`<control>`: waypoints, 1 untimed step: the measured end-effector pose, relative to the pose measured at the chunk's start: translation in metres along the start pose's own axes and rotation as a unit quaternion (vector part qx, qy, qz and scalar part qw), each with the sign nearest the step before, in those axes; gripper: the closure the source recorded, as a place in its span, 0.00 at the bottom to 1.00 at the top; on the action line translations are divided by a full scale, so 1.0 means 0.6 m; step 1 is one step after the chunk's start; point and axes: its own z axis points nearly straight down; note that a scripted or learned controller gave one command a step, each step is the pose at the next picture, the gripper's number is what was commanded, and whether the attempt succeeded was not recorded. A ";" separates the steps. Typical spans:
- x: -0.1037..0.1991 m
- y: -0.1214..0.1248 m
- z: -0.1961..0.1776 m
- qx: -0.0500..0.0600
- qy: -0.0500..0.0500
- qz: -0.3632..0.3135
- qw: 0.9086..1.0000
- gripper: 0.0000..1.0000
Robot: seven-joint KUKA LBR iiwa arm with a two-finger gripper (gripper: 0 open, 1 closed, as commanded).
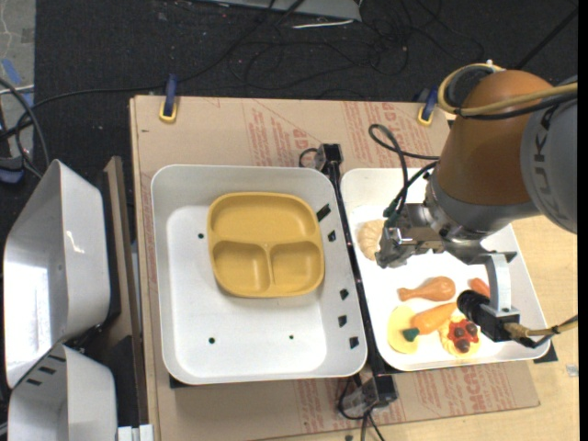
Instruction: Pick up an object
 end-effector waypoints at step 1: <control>0.077 -0.016 0.008 0.001 0.000 0.000 1.000 1.00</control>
